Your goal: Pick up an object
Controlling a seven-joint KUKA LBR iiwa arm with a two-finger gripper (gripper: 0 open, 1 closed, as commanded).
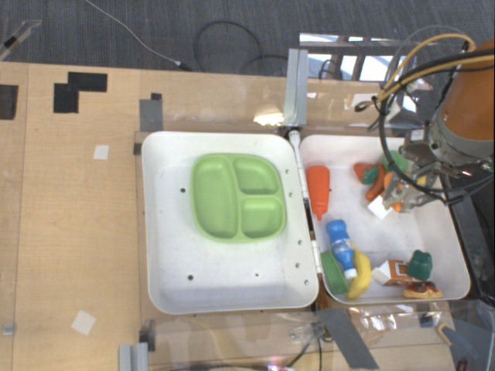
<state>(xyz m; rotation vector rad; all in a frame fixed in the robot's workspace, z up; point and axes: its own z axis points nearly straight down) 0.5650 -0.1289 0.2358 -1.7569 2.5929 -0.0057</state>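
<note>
Reaching into the right white bin (461, 263), the gripper (396, 195) is seen among orange toys (370, 173); no writing legible.

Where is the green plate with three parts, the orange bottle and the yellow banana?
Green plastic three-part plate (236, 197): camera view, on the divider between its sections.
Orange plastic bottle (318, 188): camera view, middle of its body.
Yellow banana (360, 277): camera view, on its curved middle.

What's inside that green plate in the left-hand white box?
Nothing shows in the green divided plate: all three compartments look bare. It sits in the left bin, and the patch of bin floor under it is covered.
</note>
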